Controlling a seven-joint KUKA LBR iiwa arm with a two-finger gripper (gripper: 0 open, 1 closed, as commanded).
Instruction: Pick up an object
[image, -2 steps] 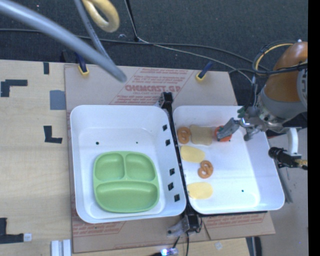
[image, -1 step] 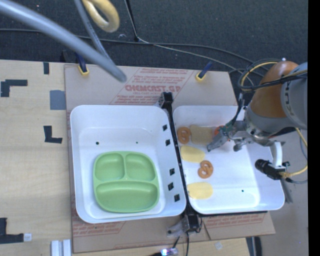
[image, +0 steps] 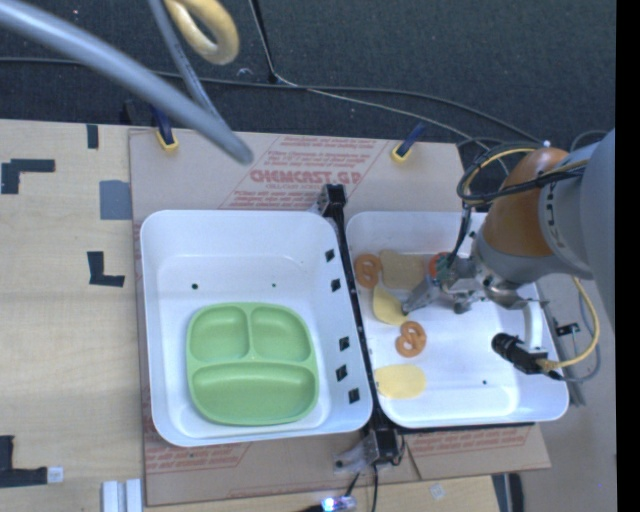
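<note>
The right bin (image: 500, 400) holds several small food-like pieces. An orange pretzel-shaped piece (image: 410, 339) lies near the middle, and another orange ring (image: 368, 268) sits at the bin's upper left. A pale yellow flat piece (image: 404, 267) lies beside that ring, a yellow piece (image: 387, 307) sits just below it, and a yellow oval (image: 401, 380) rests near the front. My gripper (image: 415, 301) reaches down from the right, its tip close to the yellow piece and just above the pretzel. Nothing shows between its fingers.
The left bin (image: 160, 260) holds a green divided plate (image: 250, 362). A black divider (image: 345, 300) runs between the bins. The arm's grey body and orange band (image: 530, 215) hang over the right bin's right side, with cables (image: 560, 350) trailing there.
</note>
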